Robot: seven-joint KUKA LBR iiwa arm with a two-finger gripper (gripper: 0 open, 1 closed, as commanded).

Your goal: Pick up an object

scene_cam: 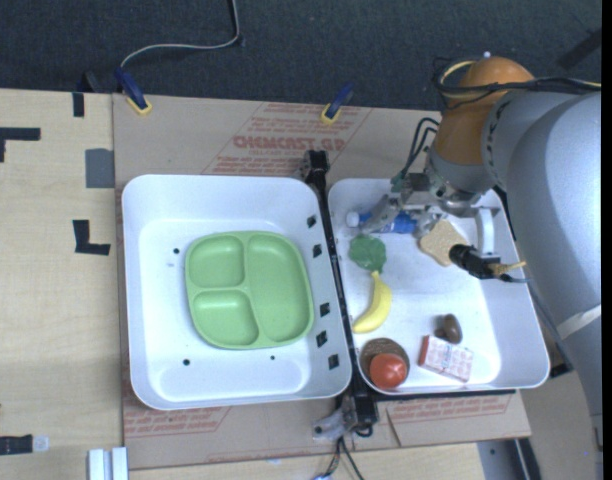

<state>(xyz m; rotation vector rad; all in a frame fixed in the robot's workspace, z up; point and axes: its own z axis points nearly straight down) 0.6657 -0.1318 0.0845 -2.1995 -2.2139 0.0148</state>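
I've got my gripper (411, 206) low at the upper edge of the right bin (506, 363), right of frame centre; whether it's clenched I can't tell. I judge I'm mid-reach. The green broccoli (367, 253) sits just below-left, the banana (374, 304) beneath. Next I'd centre and descend.

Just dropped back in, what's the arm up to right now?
The arm is reaching into the right bin, its tool low at the far end near a blue item and broccoli. Banana, tomato and red box lie untouched. The green plate sits in the left bin.
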